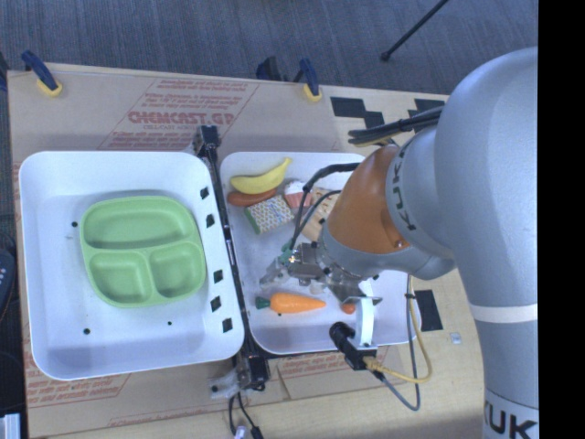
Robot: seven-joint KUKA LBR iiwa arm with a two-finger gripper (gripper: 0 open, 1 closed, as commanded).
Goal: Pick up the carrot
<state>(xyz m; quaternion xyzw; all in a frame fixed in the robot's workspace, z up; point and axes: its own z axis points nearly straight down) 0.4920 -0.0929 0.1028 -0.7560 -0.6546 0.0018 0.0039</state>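
**A:** Any writing you can read?

**B:** Red print on the brown sheet covering the bench (pixel 110 108), behind the left bin (pixel 37 245): it looks like "CHEMCAST GP", with smaller lines too fine to read. At the lower right corner, white letters "KU" on the arm (pixel 494 199).

**A:** Where's the carrot?

**B:** The carrot (pixel 294 305) lies flat in the right bin (pixel 302 341), near the front wall, green end toward the divider between the bins. The gripper (pixel 306 273) hangs just behind it, apart from it; nothing is between its fingers, but whether they're open or closed I cannot tell, the wrist hides too much.

**A:** How crowded is that bin?

**B:** The back half is: a banana (pixel 260 176) by the rear wall, a reddish item (pixel 245 197) under it, a patterned box (pixel 268 214) beside that. The bare floor is the strip in front of the carrot. The left bin holds a green divided plate (pixel 142 250), with bare white floor all round it.
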